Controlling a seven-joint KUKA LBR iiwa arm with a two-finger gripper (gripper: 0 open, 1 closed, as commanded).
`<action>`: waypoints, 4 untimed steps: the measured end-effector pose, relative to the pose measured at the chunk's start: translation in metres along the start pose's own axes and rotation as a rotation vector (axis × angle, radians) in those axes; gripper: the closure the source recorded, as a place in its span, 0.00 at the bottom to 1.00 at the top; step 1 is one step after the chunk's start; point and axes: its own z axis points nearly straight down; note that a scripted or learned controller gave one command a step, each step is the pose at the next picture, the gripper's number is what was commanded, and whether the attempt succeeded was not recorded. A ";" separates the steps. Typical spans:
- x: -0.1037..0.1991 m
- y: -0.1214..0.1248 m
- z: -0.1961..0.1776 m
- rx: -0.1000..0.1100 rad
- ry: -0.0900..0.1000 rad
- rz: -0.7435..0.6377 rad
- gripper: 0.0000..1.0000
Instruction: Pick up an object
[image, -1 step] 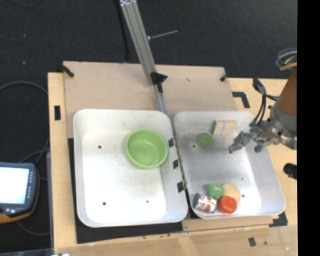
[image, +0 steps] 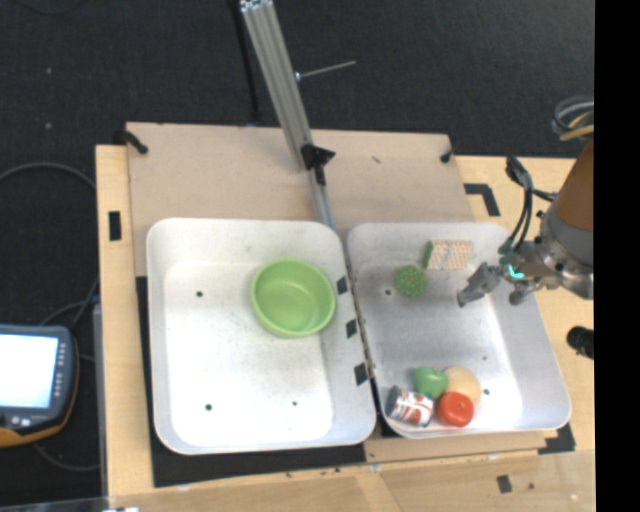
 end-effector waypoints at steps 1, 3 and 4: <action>-0.011 0.000 0.057 0.006 -0.002 0.003 0.00; -0.007 -0.002 0.120 0.003 -0.001 0.005 0.00; -0.008 -0.001 0.109 -0.001 0.000 0.009 1.00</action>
